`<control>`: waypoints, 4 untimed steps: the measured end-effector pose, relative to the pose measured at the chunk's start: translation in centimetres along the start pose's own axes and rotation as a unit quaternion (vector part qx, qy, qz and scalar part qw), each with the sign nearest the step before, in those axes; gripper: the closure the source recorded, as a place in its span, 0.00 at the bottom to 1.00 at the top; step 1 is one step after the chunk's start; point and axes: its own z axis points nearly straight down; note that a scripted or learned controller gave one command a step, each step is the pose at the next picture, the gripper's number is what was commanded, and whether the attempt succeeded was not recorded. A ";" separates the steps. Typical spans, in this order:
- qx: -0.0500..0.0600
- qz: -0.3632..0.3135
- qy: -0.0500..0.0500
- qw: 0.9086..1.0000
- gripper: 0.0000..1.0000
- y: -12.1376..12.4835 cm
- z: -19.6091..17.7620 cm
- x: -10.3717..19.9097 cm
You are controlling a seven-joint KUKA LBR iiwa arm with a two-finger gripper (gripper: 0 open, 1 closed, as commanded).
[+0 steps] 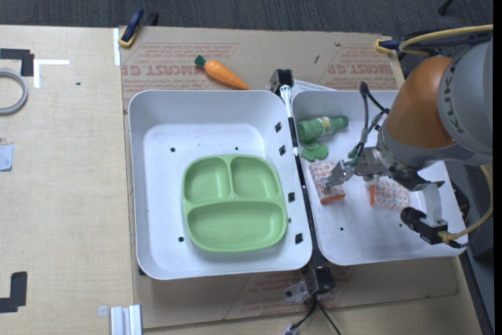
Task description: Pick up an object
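Note:
My gripper (343, 171) reaches in from the right and hangs low over the right bin (357, 239). Its tip is right over a small red-and-white packet (325, 186) near the bin's left side. A second packet (386, 194) of the same kind lies just right of it, partly under the wrist. A green bottle (321, 127) lies on its side toward the back of that bin, with a small green piece (315, 151) in front of it. The arm hides part of the right bin.
The left bin (153, 192) holds a green divided plate (234, 202). A toy carrot (222, 72) lies on the cardboard behind the bins. A blue clip (132, 27) sits at the cardboard's back left corner. A black clamp (282, 79) marks the joint between the bins.

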 end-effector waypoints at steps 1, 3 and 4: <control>0.005 0.022 0.000 1.000 0.00 2.5 -9.6 6.5; 0.006 -0.005 0.001 1.000 0.00 -1.2 -9.6 9.6; 0.006 -0.005 0.001 1.000 0.00 -1.2 -9.6 9.6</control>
